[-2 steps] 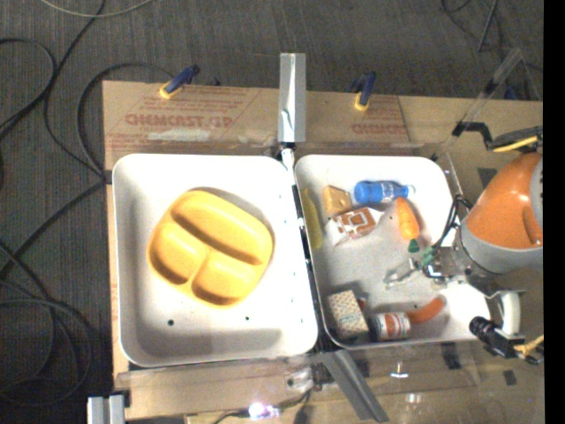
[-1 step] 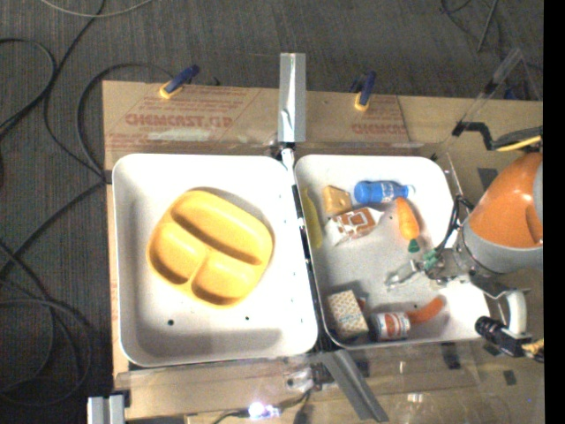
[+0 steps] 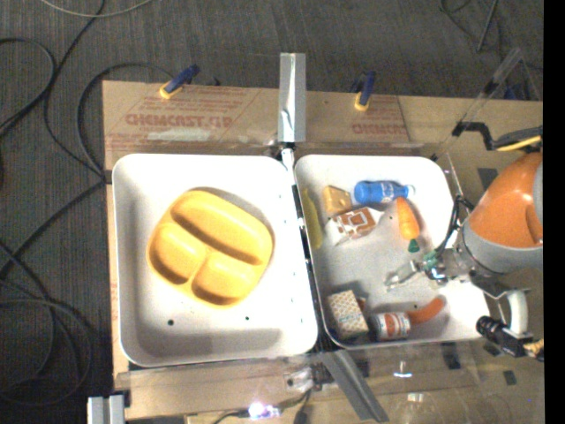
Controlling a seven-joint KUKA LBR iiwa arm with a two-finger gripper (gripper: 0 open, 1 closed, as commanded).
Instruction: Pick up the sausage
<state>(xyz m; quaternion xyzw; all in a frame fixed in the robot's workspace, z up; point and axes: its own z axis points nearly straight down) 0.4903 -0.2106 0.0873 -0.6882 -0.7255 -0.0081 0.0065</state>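
The sausage (image 3: pixel 429 310) lies in the right bin (image 3: pixel 375 263), near its front right corner, just beside a small bottle (image 3: pixel 391 326). The hand (image 3: pixel 408 273) hangs above it, released and grasping nothing. This is the approach step; next it must descend onto the sausage.

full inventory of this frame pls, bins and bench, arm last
yellow divided plate: 1, yellow, left bin
blue bottle: 1, blue, top of right bin
carrot: 1, orange, below the bottle
sausage: 1, orange-red, bottom right of right bin
small can: 1, white and red, left of the sausage
clamps: 2, blue and yellow, bench's far edge
cables: several, black, floor
pincer: 1, metal, above the right bin, nothing held
arm: 1, grey and orange, right
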